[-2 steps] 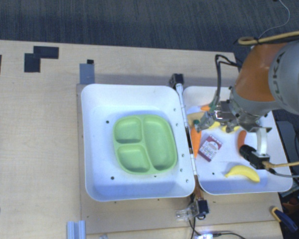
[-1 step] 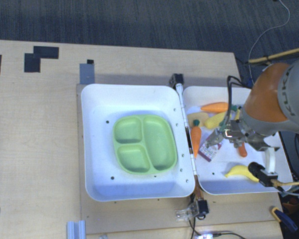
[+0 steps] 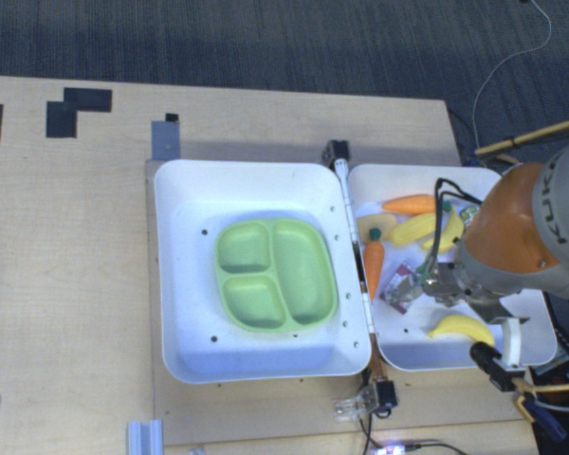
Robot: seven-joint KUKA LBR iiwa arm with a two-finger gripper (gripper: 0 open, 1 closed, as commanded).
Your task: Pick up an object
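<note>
Overhead view of my bench (image 3: 66, 282), which carries two shallow white bins side by side. The left bin (image 3: 185, 254) contains a green divided tray (image 3: 277, 273) with three compartments, lying flat near the middle of the bin floor. The right bin (image 3: 398, 349) contains the loose objects: an orange carrot-shaped piece (image 3: 410, 203) near the far wall; a yellow banana-like piece (image 3: 419, 228) just in front of it; a small pale yellow piece (image 3: 376, 226) to its left; a second orange carrot-shaped piece (image 3: 373, 266) lying along the left wall, close to the divider between the bins; and a yellow banana (image 3: 463, 326) near the front wall. A crumpled purple and white item (image 3: 399, 285) lies between the second carrot and my wrist.

My arm (image 3: 517, 226), with its orange band, enters from the right and hangs over the right bin. My gripper (image 3: 429, 282) sits low, just beside the crumpled item and above the front banana. Whether it is spread or closed cannot be told here; no object is visibly caught in it.
</note>
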